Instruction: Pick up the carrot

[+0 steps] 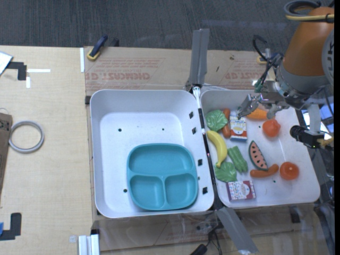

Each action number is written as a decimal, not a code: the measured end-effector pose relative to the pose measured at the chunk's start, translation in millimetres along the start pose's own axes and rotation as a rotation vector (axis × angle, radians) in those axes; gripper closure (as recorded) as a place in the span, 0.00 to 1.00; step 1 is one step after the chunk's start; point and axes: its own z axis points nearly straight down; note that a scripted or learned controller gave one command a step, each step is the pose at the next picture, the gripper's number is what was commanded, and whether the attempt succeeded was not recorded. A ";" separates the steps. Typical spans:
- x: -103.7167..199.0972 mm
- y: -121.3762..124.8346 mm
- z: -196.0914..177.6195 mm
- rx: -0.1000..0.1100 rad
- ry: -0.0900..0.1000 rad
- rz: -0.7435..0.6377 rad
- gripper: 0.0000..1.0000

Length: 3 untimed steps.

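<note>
Nearest, a carton [241, 190]; end effector [258, 108] over carrot [258, 114], grip state unclear.

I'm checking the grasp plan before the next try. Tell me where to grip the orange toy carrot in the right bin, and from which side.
Grip the orange toy carrot across its thick middle, coming straight down from above. It lies flat near the far wall of the right white bin, its length running left-right, so fingers should probably close front-to-back. The grey two-finger gripper is already beside it; the red tomato sits close in front.
</note>
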 end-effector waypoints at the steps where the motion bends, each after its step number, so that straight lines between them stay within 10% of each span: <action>1: -37.4 31.0 18.6 -0.003 -0.001 0.062 0.00; 3: -71.8 67.6 118.3 -0.016 -0.004 -0.259 0.00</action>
